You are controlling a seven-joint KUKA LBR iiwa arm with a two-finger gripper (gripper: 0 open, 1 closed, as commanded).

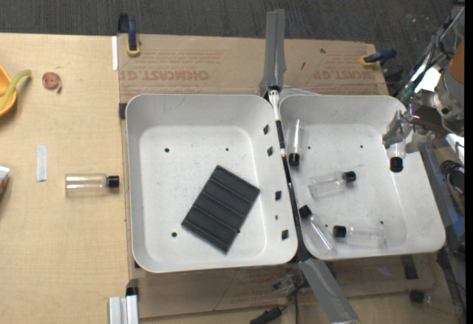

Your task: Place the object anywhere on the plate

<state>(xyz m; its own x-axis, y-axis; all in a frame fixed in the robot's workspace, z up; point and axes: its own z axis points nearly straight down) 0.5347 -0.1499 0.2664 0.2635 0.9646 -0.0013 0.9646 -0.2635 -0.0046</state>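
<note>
**Q:** One arm, is it? How does it sit?

**A:** One arm [452, 97], at the right edge of the frame, reaching over the right rim of the right bin [434, 220]. Its gripper [397, 145] hangs just inside that rim, in the bin's upper right part.

**Q:** Count the things, from the bottom of the frame upward.

**A:** Four clear vials with black caps lie on the right bin's floor. Two are at the bottom, one vial [360, 234] flat and one vial [313, 227] slanting beside the divider. Above them is a third vial [332, 183] mid-floor, then a fourth vial [293, 143] along the divider. A fifth black cap [397, 164] shows directly under the gripper. In the left bin [136, 189] lies one dark ridged plate [220, 208], flat and turned at an angle, in the lower middle. One more vial [90, 182] lies on the wooden tabletop [59, 248] at the left. Two blue clamps sit on the cardboard at the top, one clamp [127, 31] left and one clamp [377, 58] right.

**Q:** And the gripper: spread or closed? Holding anything?

**A:** I cannot tell. The cap is right at its tip, but the view is too small to show a grasp. Every vial is well apart from the plate.
</note>
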